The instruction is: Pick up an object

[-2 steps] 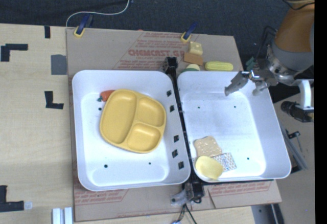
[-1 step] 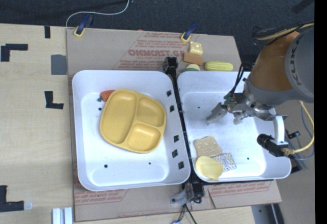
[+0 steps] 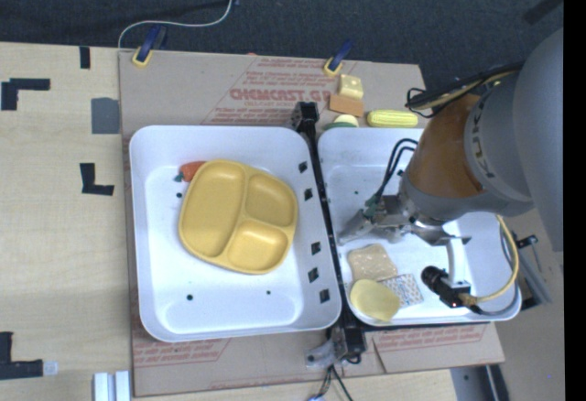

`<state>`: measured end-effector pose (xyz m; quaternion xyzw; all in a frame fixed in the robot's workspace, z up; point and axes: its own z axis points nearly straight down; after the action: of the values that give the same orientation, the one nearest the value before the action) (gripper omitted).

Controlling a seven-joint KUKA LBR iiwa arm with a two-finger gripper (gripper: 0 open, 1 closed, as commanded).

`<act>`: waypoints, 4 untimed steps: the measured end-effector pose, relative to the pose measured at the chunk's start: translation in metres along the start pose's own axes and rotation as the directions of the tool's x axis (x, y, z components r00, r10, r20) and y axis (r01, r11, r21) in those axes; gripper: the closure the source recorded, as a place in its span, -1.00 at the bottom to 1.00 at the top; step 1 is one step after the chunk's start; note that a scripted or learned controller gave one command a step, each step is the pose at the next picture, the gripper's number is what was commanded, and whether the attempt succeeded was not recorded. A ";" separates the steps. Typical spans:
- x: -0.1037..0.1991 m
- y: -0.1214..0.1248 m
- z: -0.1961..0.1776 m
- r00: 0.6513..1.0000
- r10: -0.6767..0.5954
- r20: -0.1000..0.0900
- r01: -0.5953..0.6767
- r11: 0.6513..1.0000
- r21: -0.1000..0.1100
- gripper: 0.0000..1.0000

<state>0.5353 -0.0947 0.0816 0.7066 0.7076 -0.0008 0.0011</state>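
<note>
At lower right of the frame, your gripper (image 3: 359, 223) hangs just above the tan sponge (image 3: 373, 259); whether its fingers are apart, you cannot tell.

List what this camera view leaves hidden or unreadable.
- Gripper: small and blurred under the arm's wrist; finger state unreadable.
- Orange object: mostly hidden under the yellow divided plate; identity unclear.
- Right bin: the arm covers much of its floor.
- Patterned item beside the pale yellow bowl: too small to identify.
</note>
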 end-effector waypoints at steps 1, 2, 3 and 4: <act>-0.002 -0.037 -0.004 1.000 0.001 -0.001 -0.001 1.000 -0.003 -1.00; -0.008 -0.041 -0.004 1.000 -0.001 -0.003 0.001 1.000 -0.003 -1.00; -0.014 -0.050 -0.004 1.000 -0.001 -0.002 0.001 1.000 -0.004 -1.00; -0.014 -0.050 -0.014 1.000 -0.001 -0.003 0.001 1.000 -0.004 1.00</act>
<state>0.4856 -0.1083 0.0956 0.7064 0.7078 0.0016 0.0015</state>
